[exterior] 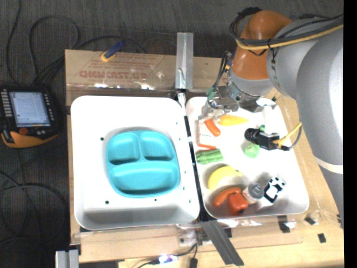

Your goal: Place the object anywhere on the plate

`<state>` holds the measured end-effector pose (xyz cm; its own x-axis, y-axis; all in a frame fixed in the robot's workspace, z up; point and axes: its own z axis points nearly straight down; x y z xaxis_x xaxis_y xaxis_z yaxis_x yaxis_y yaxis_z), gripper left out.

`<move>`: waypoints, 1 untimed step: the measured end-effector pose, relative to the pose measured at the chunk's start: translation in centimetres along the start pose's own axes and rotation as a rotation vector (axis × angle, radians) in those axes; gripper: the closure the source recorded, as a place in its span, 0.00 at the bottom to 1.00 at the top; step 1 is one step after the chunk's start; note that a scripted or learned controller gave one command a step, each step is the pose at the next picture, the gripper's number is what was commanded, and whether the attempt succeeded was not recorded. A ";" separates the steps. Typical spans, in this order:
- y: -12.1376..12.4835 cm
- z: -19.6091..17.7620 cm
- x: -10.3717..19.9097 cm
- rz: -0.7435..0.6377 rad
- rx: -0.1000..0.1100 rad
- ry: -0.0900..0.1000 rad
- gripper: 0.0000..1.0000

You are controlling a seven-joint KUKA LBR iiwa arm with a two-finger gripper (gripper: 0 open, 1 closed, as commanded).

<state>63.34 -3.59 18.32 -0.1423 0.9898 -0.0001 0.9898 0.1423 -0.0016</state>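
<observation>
Gripper (pixel 215 106) hung at twelve o'clock of the right bin (pixel 295 177), directly above the carrot (pixel 212 127), whose long axis ran toward five o'clock. I couldn't tell its grip. I saw the plate (pixel 143 163) at nine o'clock.

Grey arm (pixel 312 77) enters from right, bent down. Orange band (pixel 259 35) sits just above and right of claw (pixel 215 106). Claw points downward, low, finger state unclear.

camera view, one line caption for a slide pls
KUKA gripper hovers over toy food in the right bin; the blue plate waits in the left bin.
</observation>
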 end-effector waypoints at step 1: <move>3.6 -7.9 0.9 0.124 0.000 -0.003 1.00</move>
<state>66.84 -2.23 26.22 -0.0185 0.9998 -0.0033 0.9998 0.0185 -0.0011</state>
